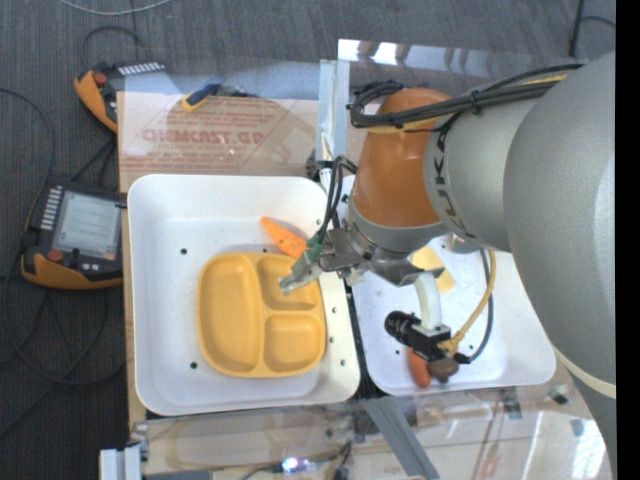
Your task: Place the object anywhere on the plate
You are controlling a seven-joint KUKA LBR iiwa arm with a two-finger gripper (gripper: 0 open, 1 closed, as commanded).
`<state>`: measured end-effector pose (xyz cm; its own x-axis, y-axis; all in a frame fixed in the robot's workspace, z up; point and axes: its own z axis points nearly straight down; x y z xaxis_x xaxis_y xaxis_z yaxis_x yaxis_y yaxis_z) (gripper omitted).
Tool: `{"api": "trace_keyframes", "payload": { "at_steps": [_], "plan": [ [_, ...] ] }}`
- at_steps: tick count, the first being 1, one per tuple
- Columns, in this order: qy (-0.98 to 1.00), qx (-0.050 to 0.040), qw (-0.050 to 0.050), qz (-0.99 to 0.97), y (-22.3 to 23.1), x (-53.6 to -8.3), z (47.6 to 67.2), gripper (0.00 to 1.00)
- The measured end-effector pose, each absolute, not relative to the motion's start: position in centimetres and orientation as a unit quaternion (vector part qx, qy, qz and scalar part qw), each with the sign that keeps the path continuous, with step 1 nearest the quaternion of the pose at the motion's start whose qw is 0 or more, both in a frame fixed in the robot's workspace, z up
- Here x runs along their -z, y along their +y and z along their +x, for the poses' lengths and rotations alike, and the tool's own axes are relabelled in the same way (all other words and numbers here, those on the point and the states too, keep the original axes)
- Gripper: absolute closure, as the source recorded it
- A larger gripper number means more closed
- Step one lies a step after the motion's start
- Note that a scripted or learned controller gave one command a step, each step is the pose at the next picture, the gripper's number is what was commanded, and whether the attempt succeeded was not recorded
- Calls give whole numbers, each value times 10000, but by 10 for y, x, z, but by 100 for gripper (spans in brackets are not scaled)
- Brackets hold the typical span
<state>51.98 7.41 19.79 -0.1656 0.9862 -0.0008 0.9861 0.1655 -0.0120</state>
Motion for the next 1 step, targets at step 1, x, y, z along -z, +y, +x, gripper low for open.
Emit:
{"api": "trace_keyframes", "payload": {
  "at_steps": [1],
  "plan": [
    [-7634,-48,36,-6459,74,-198,520,0]
  ]
}}
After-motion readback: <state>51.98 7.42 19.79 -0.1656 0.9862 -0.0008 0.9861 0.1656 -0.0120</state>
